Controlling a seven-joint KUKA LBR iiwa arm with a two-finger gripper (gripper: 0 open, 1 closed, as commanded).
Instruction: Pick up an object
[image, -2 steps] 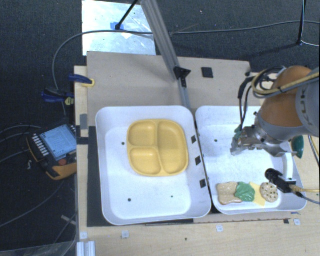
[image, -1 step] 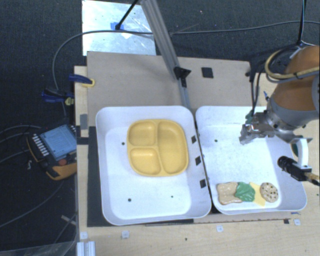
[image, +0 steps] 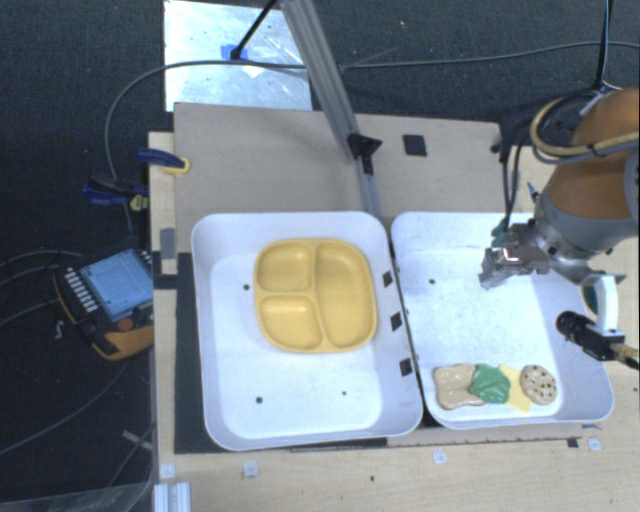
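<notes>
Four food pieces (image: 495, 385) are crowding together while we are watching the gripper (image: 497, 268) hovering well above; its state we cannot tell, and it is risking nudging neighbours.

The arm (image: 590, 170) is cut off by the right edge; part of the yellow piece (image: 518, 392) is hidden by the green item (image: 490, 382).

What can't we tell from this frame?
- Gripper, camera view: too small and blurred to read.
- Grey arm: cut off by the right edge.
- Yellow flat piece: partly under the green leafy toy and round speckled cookie; shape unclear.
</notes>
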